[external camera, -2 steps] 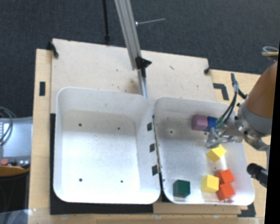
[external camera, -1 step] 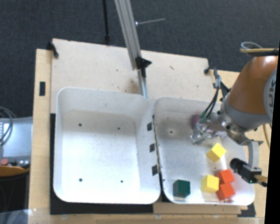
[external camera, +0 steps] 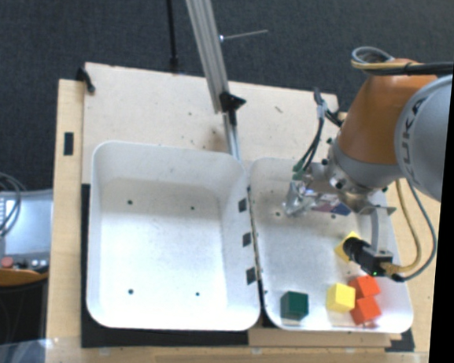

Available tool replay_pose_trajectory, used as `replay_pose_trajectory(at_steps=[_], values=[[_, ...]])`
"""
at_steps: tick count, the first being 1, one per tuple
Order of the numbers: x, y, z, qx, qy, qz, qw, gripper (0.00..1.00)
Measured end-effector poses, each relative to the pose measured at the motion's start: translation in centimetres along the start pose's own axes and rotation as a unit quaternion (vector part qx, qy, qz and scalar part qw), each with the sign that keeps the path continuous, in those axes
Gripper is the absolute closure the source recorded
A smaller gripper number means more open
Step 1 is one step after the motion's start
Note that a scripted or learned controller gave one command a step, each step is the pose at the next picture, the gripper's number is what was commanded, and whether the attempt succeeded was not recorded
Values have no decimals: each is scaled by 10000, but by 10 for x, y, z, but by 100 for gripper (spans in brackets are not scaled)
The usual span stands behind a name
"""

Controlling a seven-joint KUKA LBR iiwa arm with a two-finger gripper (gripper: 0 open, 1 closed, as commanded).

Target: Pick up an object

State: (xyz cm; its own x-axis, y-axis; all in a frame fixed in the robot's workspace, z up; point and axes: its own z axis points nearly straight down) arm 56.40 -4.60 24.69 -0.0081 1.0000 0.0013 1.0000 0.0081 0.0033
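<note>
A dark grey carpeted floor surrounds a pale wooden bench [external camera: 178, 105], its top scuffed and matte. Two shallow white plastic bins with rounded corners sit on it side by side, their speckled floors lightly soiled. A ribbed aluminium rail [external camera: 211, 49] slants down from the top of the view to the seam between the bins, ending in a black bracket.

The grey arm [external camera: 399, 113], with its glossy orange band, leans in from the right over the right bin [external camera: 278, 181]. The gripper [external camera: 296, 203] hangs over that bin's upper part, close to the dividing edge, its metallic fingers pointing down toward the bin floor. Whether they are spread or pressed together cannot be told from this angle, and nothing can be made out between them.

The loose pieces lie well apart from the gripper, toward the near end of the same bin. A dark green cube [external camera: 295, 304] sits nearest the viewer, below the gripper. To the gripper's lower right a yellow block [external camera: 341, 297] rests touching two orange blocks [external camera: 367, 298], one stacked slightly behind the other. A small yellow piece [external camera: 348, 244] lies closer, partly hidden by a black fitting on the arm with a green light.

The left bin [external camera: 167, 235], across the seam from the gripper, shows a bare white floor with a few dark dots.
</note>
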Motion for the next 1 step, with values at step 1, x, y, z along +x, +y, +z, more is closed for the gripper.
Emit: replay_pose_trajectory(at_steps=[1], values=[[55, 19, 10, 10, -4, 5, 10000, 100]])
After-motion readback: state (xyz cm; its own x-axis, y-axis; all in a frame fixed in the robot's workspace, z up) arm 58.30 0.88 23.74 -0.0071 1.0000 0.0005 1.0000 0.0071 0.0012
